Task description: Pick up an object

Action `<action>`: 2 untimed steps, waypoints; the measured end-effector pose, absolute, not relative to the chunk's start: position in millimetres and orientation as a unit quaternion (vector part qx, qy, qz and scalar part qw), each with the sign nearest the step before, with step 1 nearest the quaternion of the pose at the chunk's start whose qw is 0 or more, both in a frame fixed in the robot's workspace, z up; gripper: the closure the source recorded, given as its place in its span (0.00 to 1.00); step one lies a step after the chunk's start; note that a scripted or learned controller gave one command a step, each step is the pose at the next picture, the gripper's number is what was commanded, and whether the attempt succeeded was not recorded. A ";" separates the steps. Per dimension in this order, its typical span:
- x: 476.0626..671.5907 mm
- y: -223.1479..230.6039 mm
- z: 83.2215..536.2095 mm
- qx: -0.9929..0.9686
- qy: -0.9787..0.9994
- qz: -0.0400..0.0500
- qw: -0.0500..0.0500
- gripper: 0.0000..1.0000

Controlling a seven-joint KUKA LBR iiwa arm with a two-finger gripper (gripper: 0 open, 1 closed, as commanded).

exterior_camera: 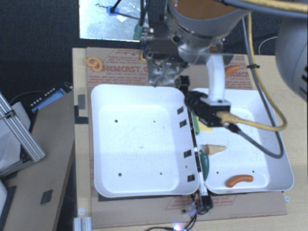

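Bench surroundings, seen from above.
Dark floor (33,42) borders my tan bench (53,143); a bright reflective panel (108,13) lies beyond.

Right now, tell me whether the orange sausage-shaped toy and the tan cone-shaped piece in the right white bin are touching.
Apart. The camera view shows the orange sausage-shaped toy near the bin's front edge and the tan cone-shaped piece farther back, with bare white bin floor between them.

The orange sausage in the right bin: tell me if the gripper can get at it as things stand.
Probably yes. The orange sausage lies alone on the right bin floor near the front, nothing on top or touching it. The cone and green piece sit apart from it.
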State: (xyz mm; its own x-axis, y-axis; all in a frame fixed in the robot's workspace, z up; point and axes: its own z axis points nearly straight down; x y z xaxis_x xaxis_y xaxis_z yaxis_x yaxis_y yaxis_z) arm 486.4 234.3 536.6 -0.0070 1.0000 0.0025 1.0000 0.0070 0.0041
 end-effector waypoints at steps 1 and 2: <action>487.0 98.0 535.9 0.711 0.703 0.001 0.002 1.00; 486.3 130.9 535.0 0.705 0.709 0.001 0.000 1.00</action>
State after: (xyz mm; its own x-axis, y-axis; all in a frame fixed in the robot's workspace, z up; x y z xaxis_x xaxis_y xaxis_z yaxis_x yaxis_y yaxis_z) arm 486.3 130.9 535.0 -0.0055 1.0000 0.0019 1.0000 0.0055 0.0021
